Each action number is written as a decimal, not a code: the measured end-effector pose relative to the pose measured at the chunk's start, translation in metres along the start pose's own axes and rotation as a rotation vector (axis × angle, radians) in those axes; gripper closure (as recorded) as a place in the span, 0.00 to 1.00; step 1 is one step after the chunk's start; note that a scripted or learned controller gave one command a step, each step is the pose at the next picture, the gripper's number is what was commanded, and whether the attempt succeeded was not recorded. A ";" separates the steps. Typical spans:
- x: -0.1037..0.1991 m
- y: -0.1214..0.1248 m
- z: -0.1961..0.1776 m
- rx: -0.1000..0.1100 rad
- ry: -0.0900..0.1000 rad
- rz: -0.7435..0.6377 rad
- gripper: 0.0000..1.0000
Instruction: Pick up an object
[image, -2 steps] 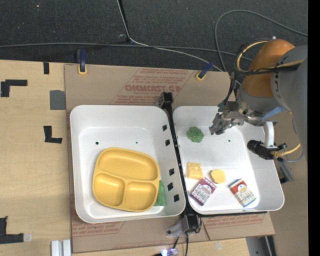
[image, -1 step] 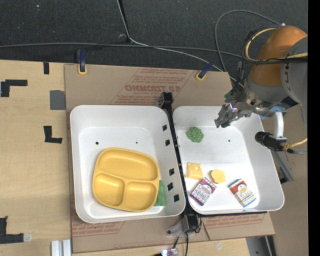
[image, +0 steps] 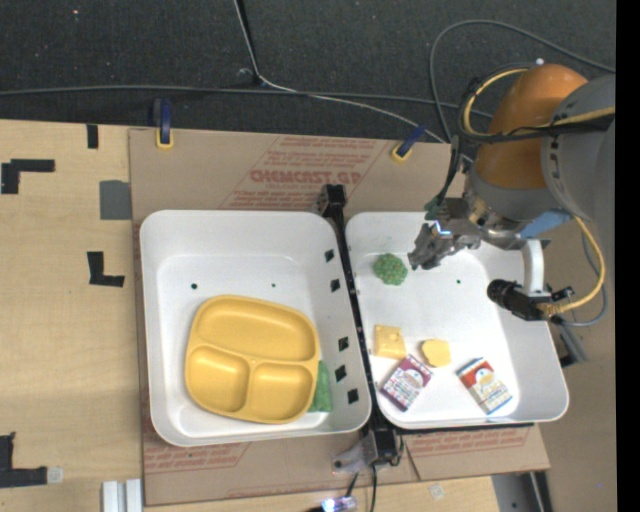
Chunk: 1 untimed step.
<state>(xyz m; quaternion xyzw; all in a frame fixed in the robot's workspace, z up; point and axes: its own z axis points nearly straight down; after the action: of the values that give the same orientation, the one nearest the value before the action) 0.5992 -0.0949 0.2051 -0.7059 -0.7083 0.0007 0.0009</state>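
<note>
Right bin (image: 530, 400): green broccoli piece (image: 390, 268) near its back-left corner. Gripper (image: 424, 255) just right of the broccoli, apart from it; finger opening cannot be told, nothing visibly held. Left bin (image: 160, 330): yellow divided plate (image: 252, 358).

Tabletop (image: 60, 330): pale wood surface, scattered black tape marks (image: 100, 268) at left. Brown cardboard sheet (image: 290, 175) with red print lies over it, held at its far edge by a blue-and-yellow clamp (image: 163, 125) and a second clamp (image: 407, 145). Beyond the far edge, dark grey carpet-like floor (image: 130, 45), crossed by thin black cables (image: 250, 70). Light even, soft shadows.
</note>
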 end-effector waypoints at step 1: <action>0.054 -0.016 -0.013 -0.001 0.002 -0.003 1.00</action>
<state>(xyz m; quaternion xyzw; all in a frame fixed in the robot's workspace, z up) 0.5826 -0.0414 0.2183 -0.7048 -0.7094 -0.0003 0.0013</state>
